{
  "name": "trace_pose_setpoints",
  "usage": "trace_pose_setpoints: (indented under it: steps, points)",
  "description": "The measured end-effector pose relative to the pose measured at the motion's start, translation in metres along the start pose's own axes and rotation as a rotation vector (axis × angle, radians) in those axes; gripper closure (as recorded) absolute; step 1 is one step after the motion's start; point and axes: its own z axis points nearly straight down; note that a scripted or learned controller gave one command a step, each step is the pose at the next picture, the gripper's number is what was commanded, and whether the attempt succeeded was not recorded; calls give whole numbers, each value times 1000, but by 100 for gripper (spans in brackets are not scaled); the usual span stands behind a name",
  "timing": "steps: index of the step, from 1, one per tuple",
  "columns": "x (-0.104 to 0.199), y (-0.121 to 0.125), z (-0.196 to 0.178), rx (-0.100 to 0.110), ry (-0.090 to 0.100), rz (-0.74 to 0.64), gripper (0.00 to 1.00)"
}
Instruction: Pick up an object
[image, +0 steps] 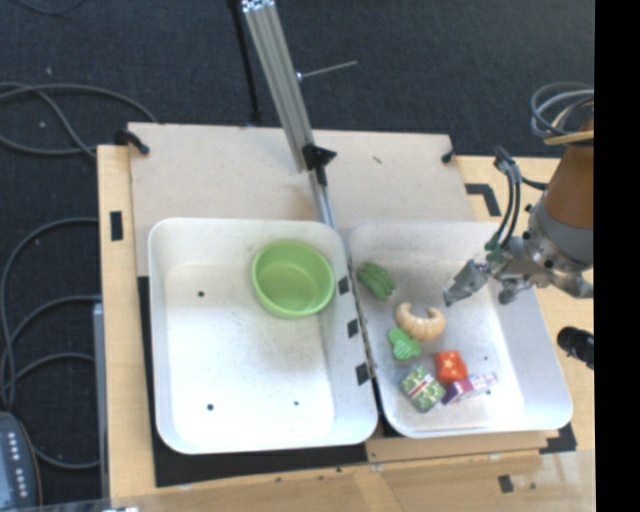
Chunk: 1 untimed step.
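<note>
Far left, on dark floor: loops of grey cable (40, 300), and a dark device (12, 470) in the bottom corner.

Next, a tan bench (220, 160), with black brackets at its back corners.

On the bench, the left bin (200, 400), white and shallow, floor lightly speckled. In its back right part, a green bowl (292, 278), upright, mouth up, near the bin's right wall.

Between the bins, a metal post (283, 80), slanting from the top edge down to a black clamp at the back of the gap.

Then the right bin (540, 390), touching the left one along the middle seam. Toys grouped in its left half:
- a green toy (377, 281) at the back, just beside the seam;
- a beige curved piece (420, 321) in front of it, open side up;
- a small green lump (404, 346) touching the beige piece's lower left;
- a green cube with red marks (421, 388) at the front;
- a red block (451, 365) just right of the cube;
- a thin pink piece (478, 384) beside the red block, lying flat.

Right of the toys, over bare bin floor: the gripper (480, 288), pointing left and down, near the beige piece but apart from it. No toy in its hold. Open or closed: cannot tell from this angle.

Behind it, the grey wrist with the orange band (573, 190), cables looping above. Below the wrist, at the bin's right rim, a small black part (575, 342).
</note>
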Motion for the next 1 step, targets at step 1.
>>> trace_pose_setpoints:
  steps: [1]
  points:
    - [0,0,0,0,0,2,0]
